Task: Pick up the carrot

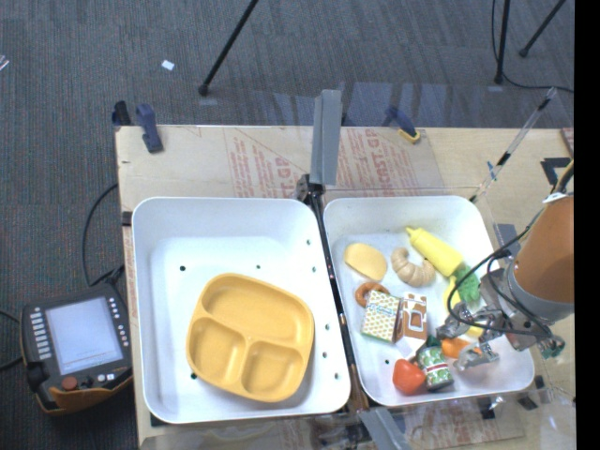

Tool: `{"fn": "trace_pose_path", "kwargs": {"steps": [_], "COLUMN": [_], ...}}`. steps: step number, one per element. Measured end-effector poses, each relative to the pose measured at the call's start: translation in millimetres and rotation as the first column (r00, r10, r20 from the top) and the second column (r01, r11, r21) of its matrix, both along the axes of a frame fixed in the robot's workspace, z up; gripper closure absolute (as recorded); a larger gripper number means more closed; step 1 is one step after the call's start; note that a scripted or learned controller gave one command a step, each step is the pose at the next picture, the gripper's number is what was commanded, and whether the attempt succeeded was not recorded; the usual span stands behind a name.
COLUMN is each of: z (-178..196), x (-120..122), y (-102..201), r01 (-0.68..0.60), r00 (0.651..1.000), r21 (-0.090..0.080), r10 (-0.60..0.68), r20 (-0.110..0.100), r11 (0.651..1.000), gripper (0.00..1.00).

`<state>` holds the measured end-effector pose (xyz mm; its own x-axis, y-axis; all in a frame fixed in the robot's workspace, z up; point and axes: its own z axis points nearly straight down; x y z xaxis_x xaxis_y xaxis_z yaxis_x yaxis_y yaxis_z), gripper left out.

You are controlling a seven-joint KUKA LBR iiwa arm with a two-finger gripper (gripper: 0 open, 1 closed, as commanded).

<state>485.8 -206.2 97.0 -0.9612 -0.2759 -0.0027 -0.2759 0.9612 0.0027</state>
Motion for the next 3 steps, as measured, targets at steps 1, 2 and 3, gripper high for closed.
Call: {"fn": "trace_pose_path", "kwargs": {"steps": [1,2,3], "z": [9.3,-11.5,17.4], "x": [1.9,0.7,18.3], "y": [2.7,43.2,77.1], "r01": [-0.007,0.396,0.649], "r00": [1.0,0.918,0.76], "r21": [0.001,-0.001,-0.002], "r10": [0.007,-0.396,-0.649], "r20": [0.002,-0.008,-0.002], "r11": [1.0,0.918,0.76], "gripper": [1.0,1.0,1.0]}}
